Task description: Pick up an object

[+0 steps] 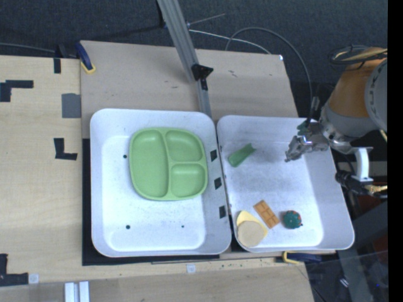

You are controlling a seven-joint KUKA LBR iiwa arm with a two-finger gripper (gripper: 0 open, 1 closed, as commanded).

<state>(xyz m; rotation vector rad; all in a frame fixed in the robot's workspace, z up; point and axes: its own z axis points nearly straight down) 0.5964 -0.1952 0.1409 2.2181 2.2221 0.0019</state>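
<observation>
Left bin (107, 187): holds 1 green 3-compartment plate (169, 163), lying flat toward the far side. No loose item beside it.
Right bin (315, 187): holds 4 loose items; all candidate targets are here.
Green piece (240, 155): far-left part of right bin. Long axis runs slantwise, low-left to high-right. Well apart from the other 3 items.
Yellow disc (250, 230): near-left corner of right bin, against the near wall.
Orange wafer (266, 213): just right of the disc, touching or overlapping it; which one cannot be told.
Teal ball (291, 219): right of the wafer, apart from it, near side.
Gripper (296, 151): over the far-right part of right bin, pointing left and down. Nothing is visible between its fingers. Finger opening: cannot tell, too small and blurred.
Key relation: the green piece lies directly left of the gripper, at about the same depth, with bare bin floor between. It is judged the nearest target. The near cluster lies toward the near edge, farther off.
Grasp note: closing across the green piece's short axis looks the likelier fit.
</observation>
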